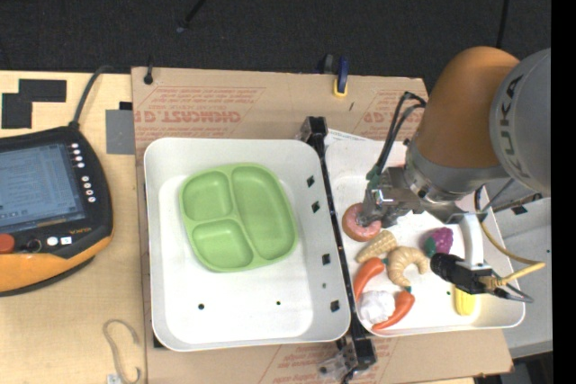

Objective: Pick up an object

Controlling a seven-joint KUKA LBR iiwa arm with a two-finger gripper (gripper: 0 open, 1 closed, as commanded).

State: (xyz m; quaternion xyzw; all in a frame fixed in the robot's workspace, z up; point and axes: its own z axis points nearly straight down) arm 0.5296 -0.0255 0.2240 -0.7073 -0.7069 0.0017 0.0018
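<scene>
The right bin (504, 315) holds a pile of toy food. A pink donut (358, 227) lies at its left side. A yellow corn cob (377, 244) and a tan croissant-like piece (407, 263) sit just in front of the donut. A purple item (439, 240) lies to the right. An orange-red chili (364, 277), a white lump (378, 305) and a red piece (403, 308) lie near the front edge. My gripper (378, 204) is low over the donut's right part and hides where it meets the toy.
The left bin (171, 301) holds a green divided plate (238, 216). A black divider rail (326, 229) runs between the bins. A tablet pendant (45, 207) lies on the bench at far left. My arm's bulk covers the right bin's back right corner.
</scene>
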